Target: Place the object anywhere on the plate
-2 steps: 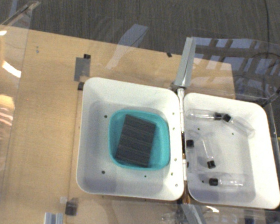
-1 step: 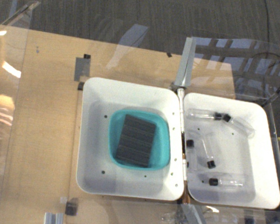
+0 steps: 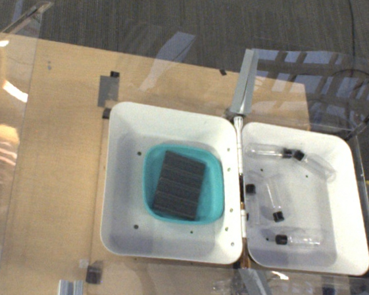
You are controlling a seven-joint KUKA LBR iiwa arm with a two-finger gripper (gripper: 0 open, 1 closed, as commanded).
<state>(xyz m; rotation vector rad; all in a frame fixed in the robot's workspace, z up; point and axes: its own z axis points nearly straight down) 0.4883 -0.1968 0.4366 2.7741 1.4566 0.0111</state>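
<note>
And here's the dark ribbed block, lying flat on the teal plate in the left bin, long axis running 12 to 6, tipped slightly toward 1. It looks foam-like and grooved; the plate is smooth and glossy. Clear tubes lie scattered at 3 o'clock in the right bin. Hand state: cannot tell.

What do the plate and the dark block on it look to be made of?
Plate: likely plastic, smooth teal, with a soft sheen and rounded molded corners. Dark block: matte charcoal, ribbed across its top, no glare; perhaps foam or rubber, though the view leaves that open.
</note>
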